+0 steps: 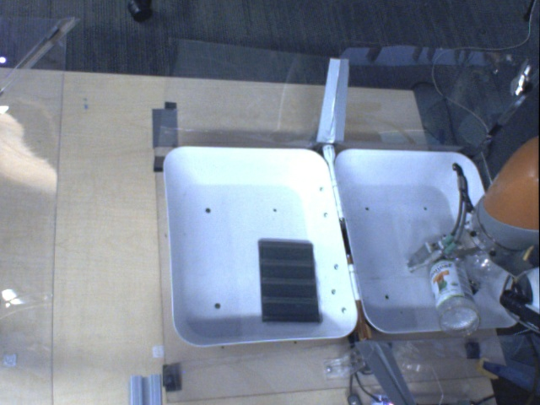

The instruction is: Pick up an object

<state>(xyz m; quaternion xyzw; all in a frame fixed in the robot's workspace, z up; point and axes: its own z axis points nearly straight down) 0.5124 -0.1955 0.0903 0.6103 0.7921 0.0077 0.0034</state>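
I have the arm reaching in from the right, its orange band hanging over the far right edge of the right bin. The gripper sits low in that bin, near its right wall, directly over a small clear bottle with a printed label. The bottle lies on its side on the bin floor, its length running near to far, with the far end tucked under the tool. From this angle I cannot tell whether the tool is released or clenched, nor whether it has any real hold on the bottle; metal and clear plastic run together there.

The other candidate is a dark ribbed block, lying flat in the near middle of the left bin, well apart from the arm.

My judgement is that the bottle is the object to go for, since the tool is already above it. To do it well, I would want the grip set across the bottle's narrow width, not along its length, and placed on the labelled body, not the rounded near end. A round, smooth body can roll or squirt out as the tool closes, so I would close slowly and centred. The bin's right wall is close, so I would lift straight up and check that the bottle rises too.
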